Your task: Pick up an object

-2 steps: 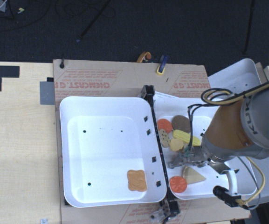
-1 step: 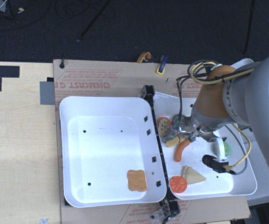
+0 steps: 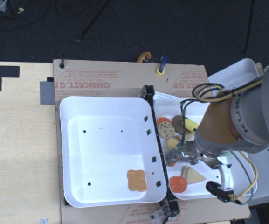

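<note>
Nearest the camera, a red disc (image 3: 178, 184) and a pale wedge (image 3: 193, 175) lie at the right bin's (image 3: 190, 196) front, and a tan toast piece (image 3: 136, 180) sits in the left bin (image 3: 101, 111). The arm (image 3: 227, 125) covers the middle of the right bin; its gripper (image 3: 180, 152) is low among the toys there. Beyond lie a round cookie (image 3: 165, 129), a brown disc (image 3: 179, 124) and a yellow piece (image 3: 190, 124).

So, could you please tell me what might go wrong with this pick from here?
1. The toys in the right bin lie crowded: the cookie, yellow piece and pieces by them touch, so a grasp may catch two or none.
2. The arm covers the pile from above, so a miss would be hard to spot.
3. The tomato and wedge sit near the bin's edge, where fingers could hit the wall.
</note>
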Action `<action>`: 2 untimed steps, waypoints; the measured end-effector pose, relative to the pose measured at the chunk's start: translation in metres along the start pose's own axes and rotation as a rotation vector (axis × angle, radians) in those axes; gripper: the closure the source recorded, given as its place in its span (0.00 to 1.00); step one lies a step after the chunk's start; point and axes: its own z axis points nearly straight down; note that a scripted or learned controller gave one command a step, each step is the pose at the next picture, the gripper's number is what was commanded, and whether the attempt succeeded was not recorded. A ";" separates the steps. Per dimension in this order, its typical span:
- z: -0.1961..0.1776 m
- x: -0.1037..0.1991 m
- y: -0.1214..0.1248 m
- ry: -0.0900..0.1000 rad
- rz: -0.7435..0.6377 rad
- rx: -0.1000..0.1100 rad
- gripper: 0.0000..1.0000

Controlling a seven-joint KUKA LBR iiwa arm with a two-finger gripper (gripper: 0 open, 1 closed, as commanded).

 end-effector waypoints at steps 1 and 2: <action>-0.011 -0.002 0.004 0.000 0.006 -0.005 1.00; -0.031 -0.001 0.018 -0.003 -0.001 -0.008 1.00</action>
